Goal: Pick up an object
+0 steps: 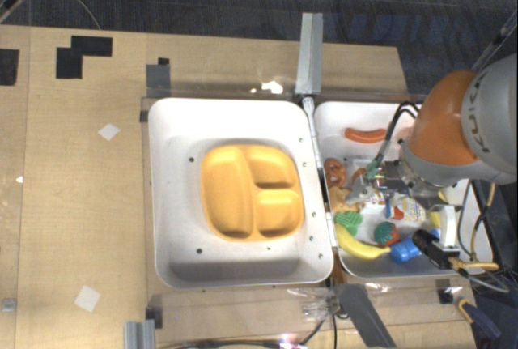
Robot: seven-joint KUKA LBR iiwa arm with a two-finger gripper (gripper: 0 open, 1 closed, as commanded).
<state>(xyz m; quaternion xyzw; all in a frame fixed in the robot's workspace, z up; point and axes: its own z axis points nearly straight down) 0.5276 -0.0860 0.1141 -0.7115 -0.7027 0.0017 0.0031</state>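
Camera view: tool [390,206], grip state unclear, low in right bin [356,114], just above toy strawberry [385,233], banana [358,244].

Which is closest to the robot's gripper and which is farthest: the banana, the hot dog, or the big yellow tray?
From the gripper, in the right bin:
1. Banana, just below it, at the near edge of the same bin.
2. Hot dog, up at the far end of that bin.
3. Yellow tray, across in the left bin.
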